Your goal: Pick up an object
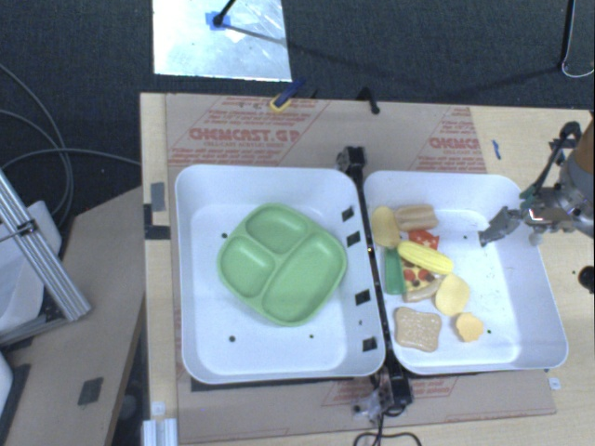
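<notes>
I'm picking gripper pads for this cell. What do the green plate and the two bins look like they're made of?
Green plate: probably moulded plastic, matte to satin; its colour is even and the compartment ridges are rounded. Left bin and right bin: likely thin formed white plastic, smooth and slightly glossy, with rounded corners and rolled rims. The view alone cannot confirm either.

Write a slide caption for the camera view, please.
Arm's hand over the right bin of toy food; green divided plate in left bin.

1. Bearing brown printed cardboard (244, 130) across the bench (154, 240) top.
2. Carrying two white bins side by side: left bin (200, 342), right bin (535, 328), their inner walls touching.
</notes>
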Action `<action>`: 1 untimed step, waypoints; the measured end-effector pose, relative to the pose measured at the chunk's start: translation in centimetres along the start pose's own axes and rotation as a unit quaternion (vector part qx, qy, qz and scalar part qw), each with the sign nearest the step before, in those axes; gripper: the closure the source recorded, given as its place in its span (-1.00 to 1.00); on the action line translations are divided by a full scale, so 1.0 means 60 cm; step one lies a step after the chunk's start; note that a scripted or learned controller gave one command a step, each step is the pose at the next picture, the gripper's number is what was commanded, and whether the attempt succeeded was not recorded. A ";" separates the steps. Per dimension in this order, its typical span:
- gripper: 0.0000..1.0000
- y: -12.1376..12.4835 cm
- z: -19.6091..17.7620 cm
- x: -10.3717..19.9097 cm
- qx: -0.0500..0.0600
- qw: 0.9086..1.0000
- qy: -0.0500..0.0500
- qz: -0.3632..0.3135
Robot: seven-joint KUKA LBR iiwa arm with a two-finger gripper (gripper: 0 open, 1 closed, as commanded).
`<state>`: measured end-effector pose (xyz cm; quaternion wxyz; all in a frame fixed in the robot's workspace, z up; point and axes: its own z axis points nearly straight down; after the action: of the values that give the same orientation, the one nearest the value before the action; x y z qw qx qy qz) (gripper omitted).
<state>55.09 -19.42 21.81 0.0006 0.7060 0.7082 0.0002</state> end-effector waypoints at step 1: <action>-1.00 0.015 0.203 -0.020 0.003 1.000 0.001 0.001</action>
<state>55.98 -20.63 9.63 -0.0022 0.7067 0.7075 -0.0013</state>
